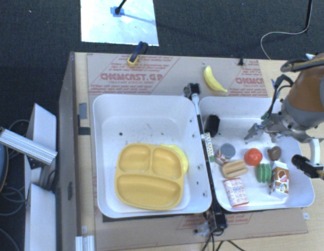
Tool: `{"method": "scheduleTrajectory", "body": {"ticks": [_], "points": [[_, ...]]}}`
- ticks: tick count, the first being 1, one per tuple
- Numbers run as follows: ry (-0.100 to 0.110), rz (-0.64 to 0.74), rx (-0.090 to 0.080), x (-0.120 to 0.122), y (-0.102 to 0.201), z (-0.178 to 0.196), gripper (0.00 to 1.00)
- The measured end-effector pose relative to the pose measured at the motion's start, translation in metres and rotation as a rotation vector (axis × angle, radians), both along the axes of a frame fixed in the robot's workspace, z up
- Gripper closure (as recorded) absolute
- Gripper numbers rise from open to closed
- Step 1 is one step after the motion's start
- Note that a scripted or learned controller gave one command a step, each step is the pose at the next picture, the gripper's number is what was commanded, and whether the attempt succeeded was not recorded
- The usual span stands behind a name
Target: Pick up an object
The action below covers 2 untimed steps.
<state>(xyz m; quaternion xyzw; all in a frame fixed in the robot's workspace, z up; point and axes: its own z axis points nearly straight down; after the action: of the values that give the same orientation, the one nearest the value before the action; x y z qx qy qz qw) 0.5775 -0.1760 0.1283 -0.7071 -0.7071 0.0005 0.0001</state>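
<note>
The bench [167,72] fills the middle of the frame, bearing the left bin [107,119] and the right bin [303,195] side by side. In the left bin, toward its lower half, lies a yellow divided tray [149,179]. At the right edge the arm [308,95] reaches in, and its gripper [264,128] hangs over the upper part of the right bin; the fingers seem spread with nothing between them, though the view is too coarse to be sure. A banana [214,81] lies on the bench above the right bin. In that bin's lower half sit a carton [279,181], a red-and-white packet [235,192], a hot dog [234,168], a tomato [253,156], a green vegetable [264,172] and a small can [225,151], all clustered close together
</note>
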Motion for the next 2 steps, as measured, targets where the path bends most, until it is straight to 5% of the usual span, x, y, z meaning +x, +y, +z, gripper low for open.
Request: {"method": "scheduleTrajectory", "body": {"ticks": [1, 2], "points": [[-0.004, 0.004, -0.001, 0.083, -0.030, -0.002, 0.00], [-0.008, 0.005, -0.001, 0.093, -0.004, 0.073, 0.00]]}}
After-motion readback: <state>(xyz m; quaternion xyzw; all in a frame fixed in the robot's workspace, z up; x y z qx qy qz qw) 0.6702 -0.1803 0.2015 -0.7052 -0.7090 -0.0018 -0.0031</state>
